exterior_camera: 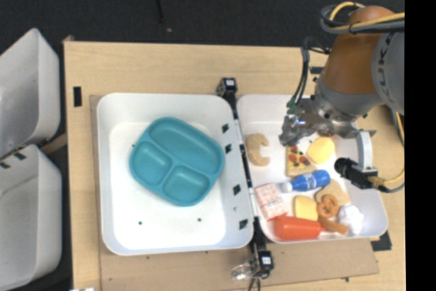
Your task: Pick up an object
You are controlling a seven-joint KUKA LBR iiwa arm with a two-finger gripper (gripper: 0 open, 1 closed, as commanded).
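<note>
The right bin (264, 105) holds several toy foods: a tan croissant (257, 148), a pizza slice (298, 161), a yellow lemon (321, 148), a blue bottle (308, 181), a pink-checked packet (268, 199), a yellow cheese block (306, 207), a pretzel (328, 204), an orange carrot (298, 228) and a white crumpled piece (351, 216). My gripper (293, 135) hangs low over the bin, just above the pizza slice and left of the lemon. Nothing shows between its fingers.
The left bin (114, 215) carries a teal divided plate (177, 160). Black clips (227, 86) mark the divider between the bins. A black connector with cable (354, 172) hangs off the wrist over the right bin's right side. White chairs stand at far left.
</note>
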